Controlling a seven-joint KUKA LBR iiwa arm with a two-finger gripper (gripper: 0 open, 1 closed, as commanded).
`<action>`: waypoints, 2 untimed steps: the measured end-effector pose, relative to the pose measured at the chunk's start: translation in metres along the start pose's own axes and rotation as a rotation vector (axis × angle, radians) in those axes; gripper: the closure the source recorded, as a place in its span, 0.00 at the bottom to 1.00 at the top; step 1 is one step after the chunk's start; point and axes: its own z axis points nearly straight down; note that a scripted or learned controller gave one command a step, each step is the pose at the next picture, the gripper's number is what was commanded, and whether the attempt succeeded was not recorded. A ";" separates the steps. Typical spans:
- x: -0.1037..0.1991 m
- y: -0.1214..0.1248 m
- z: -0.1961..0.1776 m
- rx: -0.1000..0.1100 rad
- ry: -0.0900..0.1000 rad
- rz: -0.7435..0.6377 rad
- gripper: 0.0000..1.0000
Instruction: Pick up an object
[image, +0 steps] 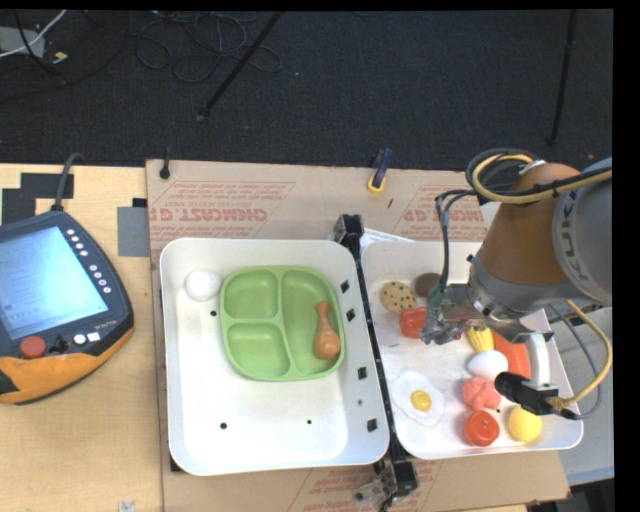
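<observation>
Small red toy food piece (414, 323) in the right bin (570, 436), up near the divider side, just below the cookie (398, 295). Looks like light, rigid plastic, probably smooth and a bit slippery, nothing fragile about it. Best taken across its short width, straight from above, low on the body so it can't squirt out.

Just to its right, nearly touching, hangs the gripper (440, 326), dark and low over the bin floor. Hard to read at this angle; can't tell how the tips stand, and can't see anything caught there.

Beyond that, crowded ground: yellow corn piece (478, 338) and white egg (487, 364) close on the far side, fried egg (420, 399) below, pink piece (481, 392), tomato (481, 428) and lemon (524, 425) toward the lower corner. Little room for a sloppy approach.

Over in the left bin (200, 420), green divided tray (277, 325) with a drumstick (326, 333) in one compartment, and a white ball (202, 285) in the upper corner.
</observation>
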 end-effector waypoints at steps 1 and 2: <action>-0.003 -0.001 -0.042 0.001 0.000 0.000 1.00; -0.004 -0.001 -0.068 0.003 0.000 0.000 1.00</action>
